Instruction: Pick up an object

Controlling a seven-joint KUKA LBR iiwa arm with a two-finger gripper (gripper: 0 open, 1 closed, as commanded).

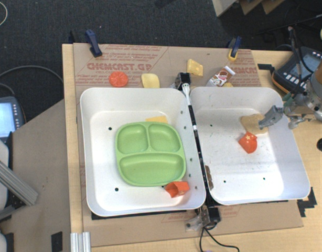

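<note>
looking down on the bench, i see the gripper (269,118) reaching in over the right bin (287,190) from its right edge, near the far right corner. whether its fingers are apart or together i cannot tell from here. just beside the fingertip lies a tan piece (250,123) on the bin floor, touching or nearly touching it. a red object (248,143) sits just in front of that, near the bin's middle, apart from the gripper. in the left bin (93,140) a green tray (149,154) with three compartments lies at the centre; an orange block (176,188) rests at its near right corner, and a yellow piece (157,119) pokes out at its far edge. on the cardboard beyond the bins i see an orange disc (118,79), a yellow lump (150,80), a yellow wedge (194,67) and a small packet (221,77).
</note>
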